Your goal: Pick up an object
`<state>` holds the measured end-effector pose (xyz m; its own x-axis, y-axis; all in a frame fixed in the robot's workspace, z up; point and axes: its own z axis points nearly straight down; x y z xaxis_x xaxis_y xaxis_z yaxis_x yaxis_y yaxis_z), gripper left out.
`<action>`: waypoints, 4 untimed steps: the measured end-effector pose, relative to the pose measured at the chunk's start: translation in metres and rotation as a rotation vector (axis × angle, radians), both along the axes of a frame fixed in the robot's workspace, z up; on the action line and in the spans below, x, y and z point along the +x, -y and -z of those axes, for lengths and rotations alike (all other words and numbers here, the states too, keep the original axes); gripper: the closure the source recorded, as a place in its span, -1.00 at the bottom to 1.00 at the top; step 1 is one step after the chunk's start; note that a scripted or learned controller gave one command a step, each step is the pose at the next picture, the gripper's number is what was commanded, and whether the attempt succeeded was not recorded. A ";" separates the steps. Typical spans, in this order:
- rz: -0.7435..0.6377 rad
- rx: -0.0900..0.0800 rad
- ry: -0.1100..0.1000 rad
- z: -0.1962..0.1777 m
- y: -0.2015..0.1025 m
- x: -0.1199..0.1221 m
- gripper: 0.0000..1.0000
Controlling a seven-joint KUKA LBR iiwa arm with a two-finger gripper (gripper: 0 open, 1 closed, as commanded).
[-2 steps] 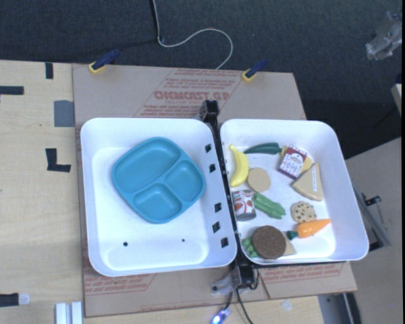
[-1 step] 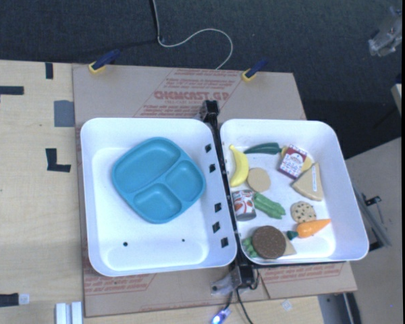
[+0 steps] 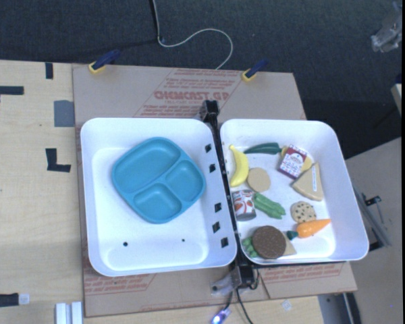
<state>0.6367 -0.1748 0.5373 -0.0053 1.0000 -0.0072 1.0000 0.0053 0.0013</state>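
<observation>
Ten or so toy foods lie crowded in the right bin (image 3: 327,132), lower right of centre in the frame, and any one of them would do as the object to pick up. Along its left wall sit a banana (image 3: 237,166) and, below it, a small can (image 3: 244,204). A round tan biscuit (image 3: 259,179) touches the banana. A green pod (image 3: 268,206) lies just beside the can. Nearer the right wall are a red-and-white carton (image 3: 293,160), a pale wedge (image 3: 310,182), a chip cookie (image 3: 302,212) and a carrot (image 3: 313,227). A dark burger (image 3: 268,241) rests at the lower edge.

The left bin (image 3: 94,135) carries a blue divided plate (image 3: 158,179), lying flat and a little skewed. It looks laid out as a landing place, kept apart from the clutter so a dropped item is easy to find.

Both bins stand on a cardboard sheet (image 3: 189,90), pinned at the top by two clamps (image 3: 104,61), presumably so nothing slides when the arm pushes down.

I take the gripper (image 3: 386,36) to be the pale blurred shape at the upper right edge of the frame, well apart from the bins. It is too smeared to tell whether it is open or closed, and nothing can be seen held in it. The pick has not begun. The carrot and the carton look the easiest targets, since each has free space on one side
</observation>
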 end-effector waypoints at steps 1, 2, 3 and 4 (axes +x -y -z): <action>-0.001 -0.001 0.000 -0.010 -0.001 0.001 1.00; -0.003 -0.003 0.000 -0.020 -0.002 0.001 1.00; -0.004 -0.004 0.000 -0.030 -0.003 0.002 1.00; -0.005 -0.005 0.001 -0.040 -0.004 0.002 1.00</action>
